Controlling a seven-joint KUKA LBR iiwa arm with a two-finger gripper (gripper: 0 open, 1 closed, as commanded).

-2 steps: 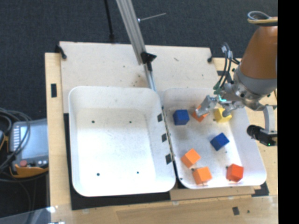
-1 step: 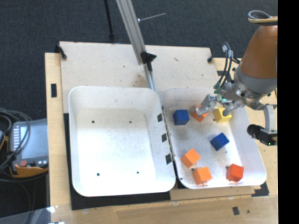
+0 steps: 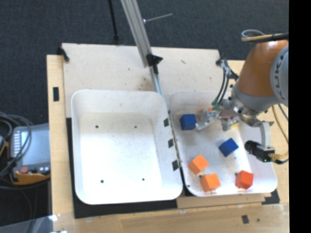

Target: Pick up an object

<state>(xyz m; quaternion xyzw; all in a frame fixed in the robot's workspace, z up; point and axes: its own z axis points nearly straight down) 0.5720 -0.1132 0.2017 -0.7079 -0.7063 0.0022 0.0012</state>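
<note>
Blocks lie scattered in the right bin (image 3: 192, 100), five of them. One blue block (image 3: 188, 122) sits just left of the gripper (image 3: 204, 122), close against the fingertips; whether it touches them I cannot tell. How the jaws stand, spread or closed, I cannot tell either, since the tips are small and blurred against the white floor; nothing shows between them.

A second blue block (image 3: 228, 147) lies below and to the right of the jaws, apart from them. An orange block (image 3: 198, 164) lies below the jaws, near the wall shared with the left bin (image 3: 77, 101). Another orange block (image 3: 210, 182) sits just below that one, close to the bin's near rim. A red block (image 3: 244, 179) rests further right, near the bottom right corner, well apart from the jaws.

The arm (image 3: 262, 76), with its orange band, comes in from the right above the right bin. Cables hang beside the wrist.
</note>
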